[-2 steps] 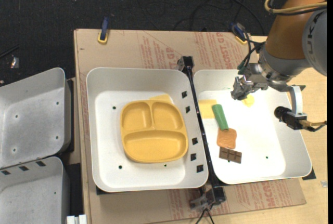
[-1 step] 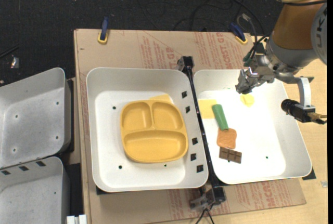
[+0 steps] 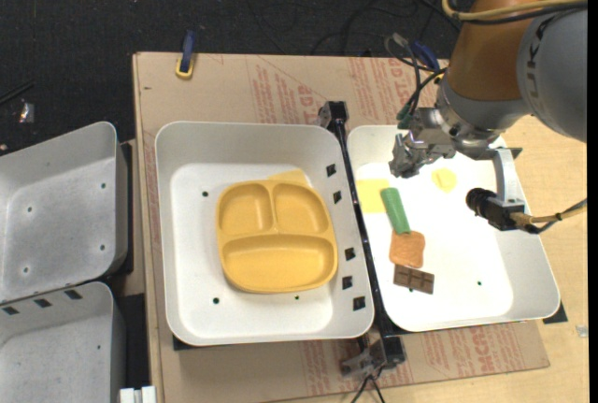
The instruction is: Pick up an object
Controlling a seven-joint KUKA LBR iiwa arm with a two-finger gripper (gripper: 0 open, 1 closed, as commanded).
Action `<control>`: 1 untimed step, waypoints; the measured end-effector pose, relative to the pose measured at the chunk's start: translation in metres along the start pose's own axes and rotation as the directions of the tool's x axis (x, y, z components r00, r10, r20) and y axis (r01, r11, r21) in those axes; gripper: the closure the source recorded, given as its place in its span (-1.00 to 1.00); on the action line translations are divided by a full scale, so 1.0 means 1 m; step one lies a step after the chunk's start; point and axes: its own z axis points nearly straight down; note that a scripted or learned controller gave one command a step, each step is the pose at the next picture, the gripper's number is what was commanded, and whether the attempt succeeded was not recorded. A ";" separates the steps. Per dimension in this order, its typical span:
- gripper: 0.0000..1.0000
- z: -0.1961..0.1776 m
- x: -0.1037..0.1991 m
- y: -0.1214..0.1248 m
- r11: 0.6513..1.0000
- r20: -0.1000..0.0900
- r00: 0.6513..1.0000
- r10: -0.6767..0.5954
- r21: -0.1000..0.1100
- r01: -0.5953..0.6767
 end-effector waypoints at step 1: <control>1.00 0.009 0.049 -0.003 1.000 -0.001 1.000 -0.001 0.000 0.001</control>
